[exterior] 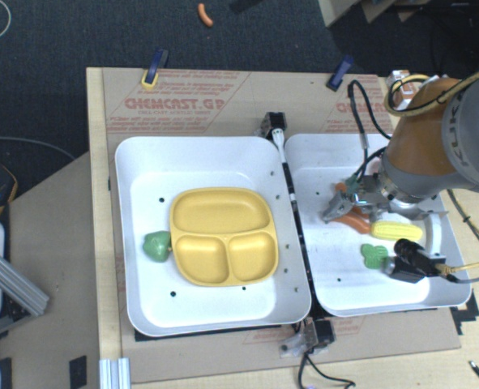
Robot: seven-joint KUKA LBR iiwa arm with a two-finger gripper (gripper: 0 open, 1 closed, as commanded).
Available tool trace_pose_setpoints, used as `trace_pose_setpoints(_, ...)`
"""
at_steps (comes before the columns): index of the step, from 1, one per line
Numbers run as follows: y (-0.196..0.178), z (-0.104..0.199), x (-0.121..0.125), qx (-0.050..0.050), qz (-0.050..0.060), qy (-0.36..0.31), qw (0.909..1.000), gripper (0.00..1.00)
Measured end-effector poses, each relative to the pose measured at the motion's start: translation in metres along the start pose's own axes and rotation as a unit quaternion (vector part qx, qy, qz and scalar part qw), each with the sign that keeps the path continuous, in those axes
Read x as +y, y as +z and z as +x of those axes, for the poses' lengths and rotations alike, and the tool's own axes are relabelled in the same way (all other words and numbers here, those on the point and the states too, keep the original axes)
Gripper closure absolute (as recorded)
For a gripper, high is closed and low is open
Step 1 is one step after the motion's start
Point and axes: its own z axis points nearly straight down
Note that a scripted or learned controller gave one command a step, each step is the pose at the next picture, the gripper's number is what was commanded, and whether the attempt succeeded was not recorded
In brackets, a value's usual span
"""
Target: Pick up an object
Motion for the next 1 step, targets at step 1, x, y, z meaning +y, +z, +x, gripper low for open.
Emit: trace_pose_setpoints(1,0.0221,0.0007,-0.0005,0.0,0.0,0.0,1.0,0.0)
